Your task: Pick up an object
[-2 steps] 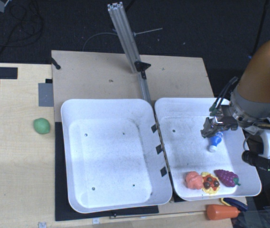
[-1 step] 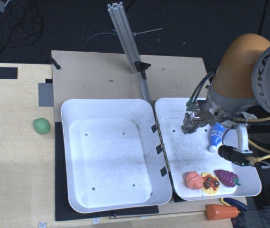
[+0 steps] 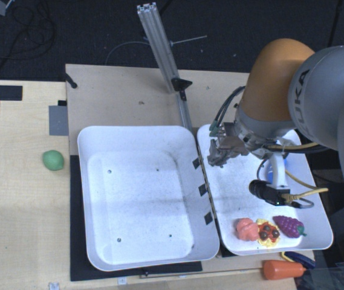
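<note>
Gripper [image 3: 220, 153] over right bin [image 3: 235, 186], grip state unclear. Below-right of it, in bin: pink fruit [image 3: 246, 229], yellow piece [image 3: 268, 233], purple grapes [image 3: 288, 226], long axis left-right.

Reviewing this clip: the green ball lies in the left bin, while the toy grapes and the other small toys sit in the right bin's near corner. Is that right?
Not quite. The green ball lies outside the bins, on the bench left of the left bin, as the camera view shows. The rest holds: the toy grapes and the other small toys sit in the right bin's near corner.
</note>
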Robot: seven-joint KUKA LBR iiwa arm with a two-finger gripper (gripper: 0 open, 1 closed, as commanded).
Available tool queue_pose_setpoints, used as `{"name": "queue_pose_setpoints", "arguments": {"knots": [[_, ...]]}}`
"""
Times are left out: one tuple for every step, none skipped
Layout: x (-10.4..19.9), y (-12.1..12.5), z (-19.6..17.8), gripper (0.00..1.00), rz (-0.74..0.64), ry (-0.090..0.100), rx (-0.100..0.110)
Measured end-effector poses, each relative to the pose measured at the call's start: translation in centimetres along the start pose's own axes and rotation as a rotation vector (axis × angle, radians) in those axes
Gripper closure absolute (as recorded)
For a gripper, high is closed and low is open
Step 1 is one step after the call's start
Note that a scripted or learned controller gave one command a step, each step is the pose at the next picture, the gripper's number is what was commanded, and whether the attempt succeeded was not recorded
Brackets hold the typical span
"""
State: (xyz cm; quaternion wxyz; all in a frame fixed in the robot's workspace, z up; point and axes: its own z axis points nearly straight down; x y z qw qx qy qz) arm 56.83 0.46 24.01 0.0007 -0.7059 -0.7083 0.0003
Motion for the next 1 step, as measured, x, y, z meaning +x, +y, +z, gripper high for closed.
{"name": "queue_pose_setpoints", "arguments": {"knots": [[4.60,1.14,-0.63,1.00,0.001,-0.001,-0.001]]}}
